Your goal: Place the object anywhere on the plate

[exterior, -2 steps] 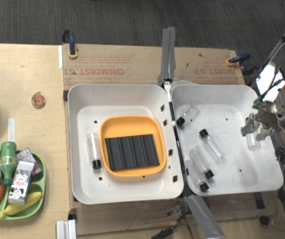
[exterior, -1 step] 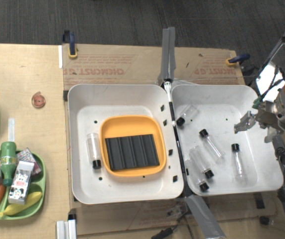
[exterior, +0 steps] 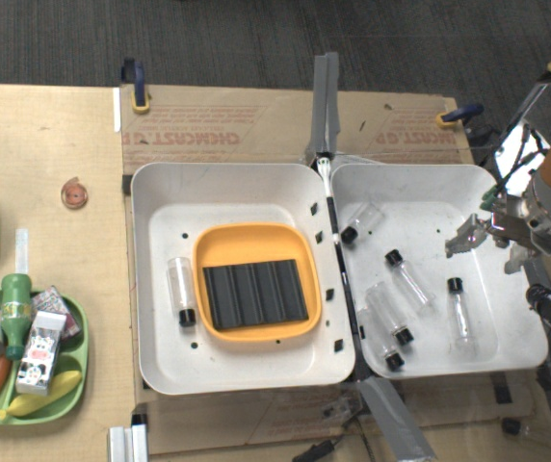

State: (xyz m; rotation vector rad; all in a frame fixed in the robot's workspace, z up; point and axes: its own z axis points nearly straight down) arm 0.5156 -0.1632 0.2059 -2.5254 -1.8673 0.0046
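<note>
Gripper (exterior: 470,236) over right bin's (exterior: 430,186) right side, can't tell its state. Orange plate (exterior: 256,241) in left bin (exterior: 155,258), black ridged block (exterior: 255,294) on it. One clear vial (exterior: 180,291) just left of plate, five vials (exterior: 408,283) in right bin.

plate (exterior: 256,242) in left bin (exterior: 150,258) | vial (exterior: 180,292) left of plate | vials (exterior: 408,282) in right bin (exterior: 430,186)

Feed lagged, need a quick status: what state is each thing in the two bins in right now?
Orange plate: flat in the left bin, dark ridged insert on it.
Vial by the plate: lying down, capped, off the plate.
Vials in the right bin: lying scattered, capped.
Gripper: above the right bin's right side, nothing visibly held.
</note>
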